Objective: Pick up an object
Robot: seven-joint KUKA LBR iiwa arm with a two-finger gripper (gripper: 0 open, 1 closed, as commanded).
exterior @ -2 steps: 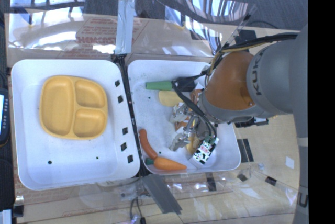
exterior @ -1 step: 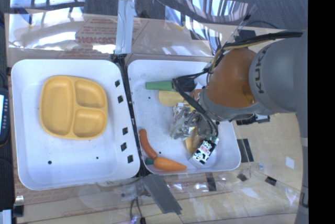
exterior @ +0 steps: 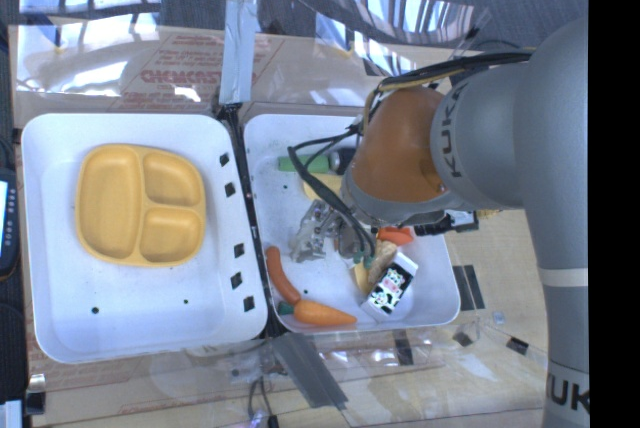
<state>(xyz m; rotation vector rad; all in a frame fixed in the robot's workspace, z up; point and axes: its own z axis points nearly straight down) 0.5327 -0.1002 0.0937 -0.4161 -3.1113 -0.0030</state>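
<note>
Carrot (exterior: 322,314), just below my claw (exterior: 322,234) in the right bin (exterior: 262,156), looks light, stiff, smooth; I'd pinch across its thick middle. Whether my claw's open, I cannot tell.

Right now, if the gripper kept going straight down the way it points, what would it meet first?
Most likely the bare floor of the right bin: the gripper hangs over open white, between the sausage and the cow-patterned carton. Depth is hard to judge here.

My bench (exterior: 150,66) carries two white bins: the left bin (exterior: 45,246) touching the right bin (exterior: 262,166), its neighbour.
</note>
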